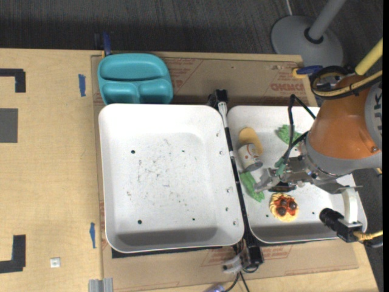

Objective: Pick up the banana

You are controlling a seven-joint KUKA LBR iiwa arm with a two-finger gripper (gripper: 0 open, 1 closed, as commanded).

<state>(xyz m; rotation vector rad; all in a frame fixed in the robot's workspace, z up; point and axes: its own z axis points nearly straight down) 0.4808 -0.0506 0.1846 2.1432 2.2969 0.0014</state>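
Banana: one short yellow-tan plastic banana (250, 140), lying in the right shallow white bin (316, 231), near its left wall.
Bins: two; the left white bin (164, 175) touches the right bin's left side.
Teal divided tray (135, 78): one, up and left of the right bin.
Small items in right bin: green pieces (253, 186), a round pizza-like toy (283, 206).
Gripper (275, 178): low in the right bin, below the banana; cannot tell its spread or grasp.

You've got red printing on the cardboard sheet (276, 81) behind the bins, but it sits upside down and too faint to read.
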